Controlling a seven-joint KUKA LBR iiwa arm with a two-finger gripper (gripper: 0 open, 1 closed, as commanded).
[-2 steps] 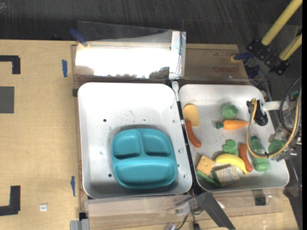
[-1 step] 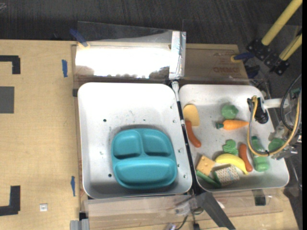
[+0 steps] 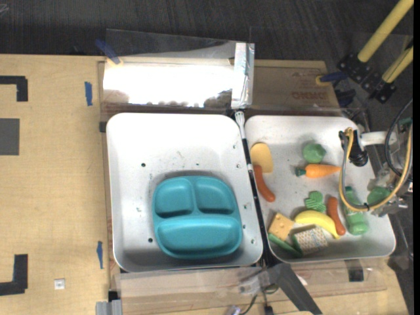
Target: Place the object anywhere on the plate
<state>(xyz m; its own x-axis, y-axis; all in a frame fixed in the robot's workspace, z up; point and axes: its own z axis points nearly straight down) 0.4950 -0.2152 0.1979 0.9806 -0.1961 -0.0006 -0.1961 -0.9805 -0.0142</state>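
A teal plate [image 3: 195,224] with three compartments lies in the left bin [image 3: 131,143], toward its front. Nothing rests on it. The right bin [image 3: 289,133] holds several toy foods: a yellow piece [image 3: 261,155] and a red-orange sausage [image 3: 264,184] near its left wall, a carrot [image 3: 321,170] and a green piece [image 3: 314,152] in the middle, and a banana [image 3: 315,218], a cheese wedge [image 3: 281,226] and a red chili [image 3: 336,216] toward the front.
A yellow cable [image 3: 344,182] with a black plug [image 3: 357,153] loops over the right bin's right side. More green toys [image 3: 357,223] lie by that wall. A shiny foil sheet [image 3: 170,84] sits behind the left bin. Yellow bars [image 3: 390,18] stand at the top right.
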